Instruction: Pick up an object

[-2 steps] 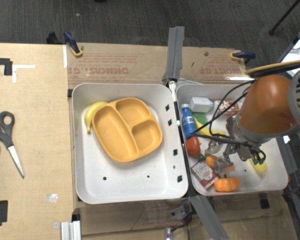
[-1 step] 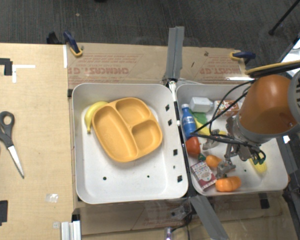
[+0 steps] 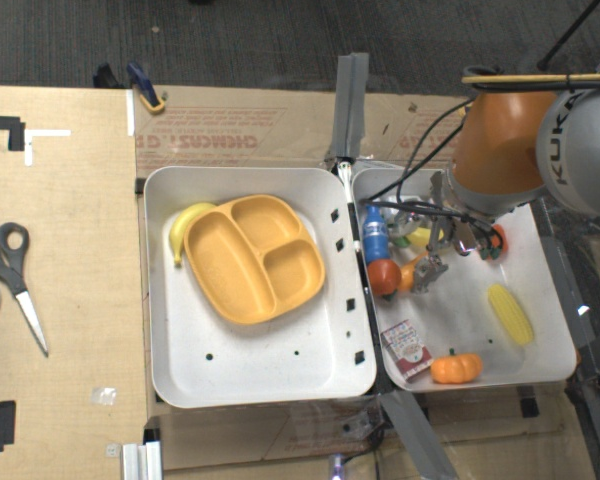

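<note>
My gripper (image 3: 436, 260) hangs low over the middle of the right bin (image 3: 550, 363), under the orange band of the arm (image 3: 500, 138). Just left of it lie a red ball-shaped fruit (image 3: 383, 275) and a small orange piece (image 3: 408, 276). A blue bottle (image 3: 376, 234) lies along the bin's left wall, with a yellow-green item (image 3: 417, 236) beside it. A red and green item (image 3: 493, 241) sits right of the gripper. A corn cob (image 3: 511, 313), a small orange pumpkin (image 3: 455, 368) and a red-and-white packet (image 3: 405, 348) lie nearer the front.
The left bin (image 3: 250, 368) holds a yellow divided plate (image 3: 253, 258) with a banana (image 3: 185, 228) tucked behind its left edge. Scissors (image 3: 15, 278) lie on the bench at far left. A grey divider (image 3: 352, 108) rises between the bins at the back.
</note>
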Controlling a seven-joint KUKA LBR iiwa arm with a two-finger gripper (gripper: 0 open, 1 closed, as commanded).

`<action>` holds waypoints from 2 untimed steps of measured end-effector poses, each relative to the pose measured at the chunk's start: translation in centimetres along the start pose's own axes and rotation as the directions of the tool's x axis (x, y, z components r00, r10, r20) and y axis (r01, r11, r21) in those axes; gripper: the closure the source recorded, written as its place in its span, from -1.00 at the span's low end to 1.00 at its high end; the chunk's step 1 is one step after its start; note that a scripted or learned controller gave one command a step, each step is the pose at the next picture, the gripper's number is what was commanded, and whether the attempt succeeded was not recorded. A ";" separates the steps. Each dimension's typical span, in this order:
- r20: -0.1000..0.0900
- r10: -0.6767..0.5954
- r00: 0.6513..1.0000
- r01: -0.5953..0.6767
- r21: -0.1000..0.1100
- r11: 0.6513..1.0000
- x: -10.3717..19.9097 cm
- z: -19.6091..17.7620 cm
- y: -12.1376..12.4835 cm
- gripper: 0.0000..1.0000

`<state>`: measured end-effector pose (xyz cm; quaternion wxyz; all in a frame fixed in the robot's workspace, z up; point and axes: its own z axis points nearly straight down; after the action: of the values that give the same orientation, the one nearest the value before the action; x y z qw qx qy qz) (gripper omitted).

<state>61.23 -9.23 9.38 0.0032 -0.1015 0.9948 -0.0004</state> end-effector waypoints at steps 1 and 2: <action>-0.003 0.087 0.996 -0.087 -0.001 0.996 2.0 0.1 -0.2 -1.00; -0.004 0.124 0.992 -0.124 -0.001 0.992 3.2 0.1 0.6 -1.00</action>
<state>57.98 -9.28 9.22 0.0012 -0.0395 0.9992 0.0005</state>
